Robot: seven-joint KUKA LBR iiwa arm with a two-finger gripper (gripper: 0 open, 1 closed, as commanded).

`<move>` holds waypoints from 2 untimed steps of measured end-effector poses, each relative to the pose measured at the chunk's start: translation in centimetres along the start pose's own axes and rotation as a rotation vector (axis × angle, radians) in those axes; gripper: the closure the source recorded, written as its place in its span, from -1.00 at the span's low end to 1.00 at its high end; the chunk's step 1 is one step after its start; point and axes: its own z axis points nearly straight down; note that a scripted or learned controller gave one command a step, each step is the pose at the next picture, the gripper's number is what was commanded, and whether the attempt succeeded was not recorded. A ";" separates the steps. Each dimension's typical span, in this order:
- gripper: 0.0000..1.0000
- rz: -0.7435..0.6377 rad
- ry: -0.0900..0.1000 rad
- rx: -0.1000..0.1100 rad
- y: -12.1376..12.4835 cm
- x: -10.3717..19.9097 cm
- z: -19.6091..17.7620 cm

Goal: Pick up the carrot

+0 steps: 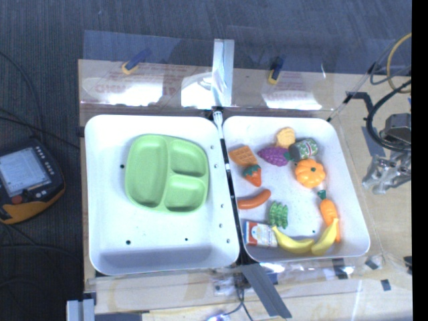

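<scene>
Camera view: the carrot (328, 212) sits in the right bin (352, 172) near its right wall. It's a smooth plastic-looking orange stub with a green top, its lower end touching the curved yellow banana (304, 241). The gripper (385, 173) is off to the right, outside the bin and well apart from the carrot. Honestly can't tell if it's open or closed. A ribbed orange pumpkin (309, 172) sits just above the carrot.

Left bin (107, 246): one green divided tray (166, 172). Right bin (348, 179): carrot (328, 210) by the right wall, touching the banana (307, 241); pumpkin (310, 172) just above; sausage (254, 199) at left.
</scene>
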 end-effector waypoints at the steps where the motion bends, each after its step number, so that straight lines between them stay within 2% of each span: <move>1: 1.00 -0.154 -0.002 0.004 -4.5 -2.2 -1.9; 2: 1.00 -0.323 -0.002 0.003 -8.7 -4.3 -2.3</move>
